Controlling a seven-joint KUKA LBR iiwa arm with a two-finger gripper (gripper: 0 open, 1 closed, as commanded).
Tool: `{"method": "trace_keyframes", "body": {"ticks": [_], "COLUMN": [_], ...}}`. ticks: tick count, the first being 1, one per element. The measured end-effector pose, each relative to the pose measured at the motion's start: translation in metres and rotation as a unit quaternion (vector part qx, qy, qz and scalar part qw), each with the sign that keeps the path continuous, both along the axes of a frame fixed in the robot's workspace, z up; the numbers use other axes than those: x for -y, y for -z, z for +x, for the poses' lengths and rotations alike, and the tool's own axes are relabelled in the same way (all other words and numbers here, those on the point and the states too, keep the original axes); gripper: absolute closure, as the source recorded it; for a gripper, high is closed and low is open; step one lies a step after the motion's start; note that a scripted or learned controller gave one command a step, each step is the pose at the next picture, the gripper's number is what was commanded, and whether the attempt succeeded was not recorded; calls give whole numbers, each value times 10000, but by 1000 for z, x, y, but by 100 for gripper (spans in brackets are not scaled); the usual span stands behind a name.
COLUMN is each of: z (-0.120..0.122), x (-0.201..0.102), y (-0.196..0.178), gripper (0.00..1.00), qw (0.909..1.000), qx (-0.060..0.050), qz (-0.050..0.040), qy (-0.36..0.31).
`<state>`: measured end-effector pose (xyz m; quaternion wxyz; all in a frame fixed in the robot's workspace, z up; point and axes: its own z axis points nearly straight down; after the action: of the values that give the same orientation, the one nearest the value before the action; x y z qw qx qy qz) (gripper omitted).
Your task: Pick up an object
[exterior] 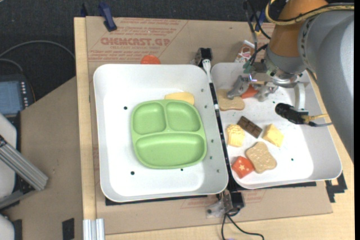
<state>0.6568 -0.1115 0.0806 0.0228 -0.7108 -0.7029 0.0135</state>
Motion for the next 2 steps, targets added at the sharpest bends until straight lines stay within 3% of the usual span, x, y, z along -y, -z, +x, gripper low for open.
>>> {"method": "trace_keyframes", "body": {"ticks": [2], "z": [0], "x": [0], "y": [0], "gripper": [0], "qw": [10000], "qx": [-2], "qz": [-3], "qy": [-6]}}
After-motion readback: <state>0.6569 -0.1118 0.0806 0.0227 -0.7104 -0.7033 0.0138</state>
